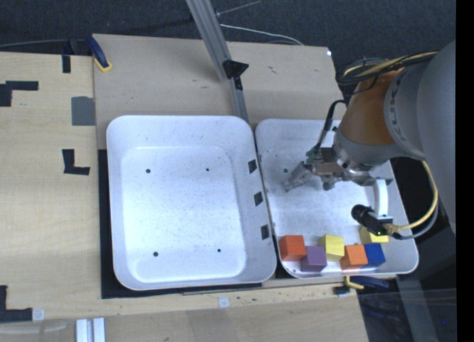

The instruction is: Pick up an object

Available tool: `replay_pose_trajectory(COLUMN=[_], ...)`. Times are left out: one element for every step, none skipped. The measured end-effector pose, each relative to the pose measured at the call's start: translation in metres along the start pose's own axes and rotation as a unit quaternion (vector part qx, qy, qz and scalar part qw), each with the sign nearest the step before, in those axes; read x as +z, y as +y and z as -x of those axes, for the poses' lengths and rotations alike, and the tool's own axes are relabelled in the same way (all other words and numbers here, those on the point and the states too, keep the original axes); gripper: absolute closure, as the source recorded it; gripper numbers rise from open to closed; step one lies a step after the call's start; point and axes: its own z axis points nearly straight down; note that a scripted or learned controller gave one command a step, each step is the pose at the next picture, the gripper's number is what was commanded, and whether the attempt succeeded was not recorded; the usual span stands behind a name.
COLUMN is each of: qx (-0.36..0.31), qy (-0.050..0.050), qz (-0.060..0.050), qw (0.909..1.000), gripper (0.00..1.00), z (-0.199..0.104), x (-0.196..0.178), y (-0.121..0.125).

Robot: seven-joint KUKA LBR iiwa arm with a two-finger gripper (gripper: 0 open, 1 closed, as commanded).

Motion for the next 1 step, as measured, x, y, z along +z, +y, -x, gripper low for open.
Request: replay_pose_trajectory(qx=[-0.003], qy=[0.0], qz=[0.008], qw=[1.0], gripper=[0.0], z=[-0.0268], x=[-0.1456], y=[0.0126])
